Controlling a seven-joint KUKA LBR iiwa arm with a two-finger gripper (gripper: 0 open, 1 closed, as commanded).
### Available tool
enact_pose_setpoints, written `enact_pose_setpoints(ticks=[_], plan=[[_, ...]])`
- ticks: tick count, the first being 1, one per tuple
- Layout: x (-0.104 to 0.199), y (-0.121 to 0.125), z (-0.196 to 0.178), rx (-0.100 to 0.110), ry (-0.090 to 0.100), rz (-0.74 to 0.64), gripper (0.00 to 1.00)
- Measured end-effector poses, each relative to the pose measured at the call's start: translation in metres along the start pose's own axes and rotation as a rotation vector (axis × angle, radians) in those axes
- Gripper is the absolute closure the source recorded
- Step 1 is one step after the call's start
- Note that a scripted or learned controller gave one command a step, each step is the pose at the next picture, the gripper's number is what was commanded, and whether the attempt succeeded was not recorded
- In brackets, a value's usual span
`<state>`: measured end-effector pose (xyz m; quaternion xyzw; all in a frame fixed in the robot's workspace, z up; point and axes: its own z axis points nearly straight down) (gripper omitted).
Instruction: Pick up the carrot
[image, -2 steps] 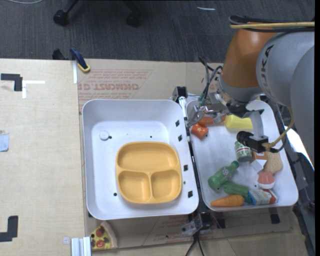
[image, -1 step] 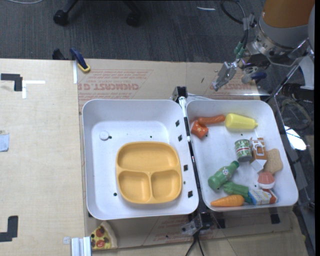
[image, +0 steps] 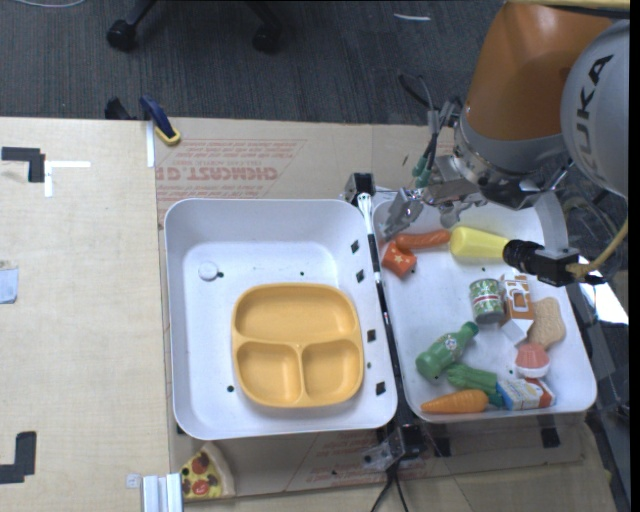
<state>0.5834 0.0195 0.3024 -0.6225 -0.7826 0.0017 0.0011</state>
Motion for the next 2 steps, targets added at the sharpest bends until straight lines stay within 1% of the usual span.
enact_pose_setpoints(ticks=[1, 2], plan=[[0.082, -0.013, 0.095, 0.000, -0.001, 0.072, 0.00], [0.158, -0.060, 0.207, -0.005, 0.000, 0.053, 0.00]])
